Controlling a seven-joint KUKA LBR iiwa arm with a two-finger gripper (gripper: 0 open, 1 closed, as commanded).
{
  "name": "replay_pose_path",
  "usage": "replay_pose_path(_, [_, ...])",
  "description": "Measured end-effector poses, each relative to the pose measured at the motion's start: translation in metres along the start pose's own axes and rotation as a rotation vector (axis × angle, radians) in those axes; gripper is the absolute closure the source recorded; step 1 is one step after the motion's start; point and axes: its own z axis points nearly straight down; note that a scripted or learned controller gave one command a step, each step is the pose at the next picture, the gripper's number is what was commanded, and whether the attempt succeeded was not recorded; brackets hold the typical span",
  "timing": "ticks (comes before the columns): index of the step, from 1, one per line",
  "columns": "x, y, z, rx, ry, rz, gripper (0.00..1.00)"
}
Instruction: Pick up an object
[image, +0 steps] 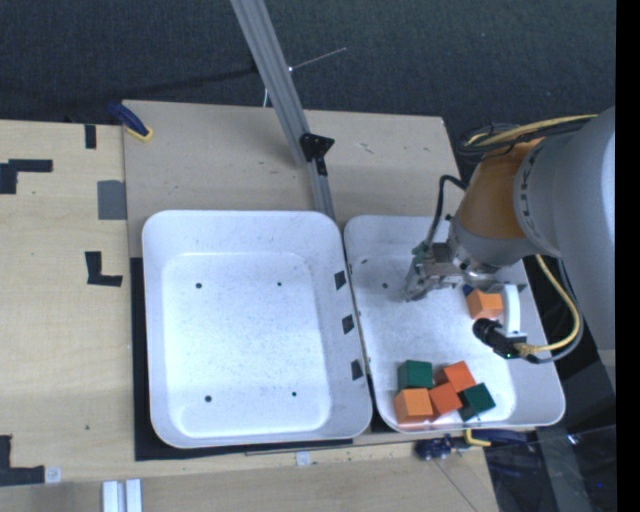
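Note:
My gripper (422, 282) hangs over the upper middle of the right bin (385, 245), above bare bin floor. An orange block (487, 302) lies just to its right, partly under the wrist, by the bin's right wall. Near the bin's front edge sits a cluster of blocks: a dark green one (415, 375), an orange one (413, 403), two more orange ones (458, 376) (445, 399) and another green one (477, 399). Nothing is visibly held.
The left bin (240, 330) stands beside the right one, sharing a middle rim. A grey metal bar (285, 90) slants down from the top to the bins' back edge. Cables (560, 320) loop along the right bin's right side.

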Motion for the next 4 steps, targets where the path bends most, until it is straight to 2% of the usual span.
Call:
replay_pose_path(2, [0.007, -0.006, -0.109, -0.008, -0.001, 0.001, 1.00])
replay_pose_path(3, [0.062, -0.022, -0.118, -0.003, 0.002, -0.003, 1.00])
replay_pose_path(4, [0.122, -0.025, -0.112, -0.001, 0.001, -0.004, 1.00])
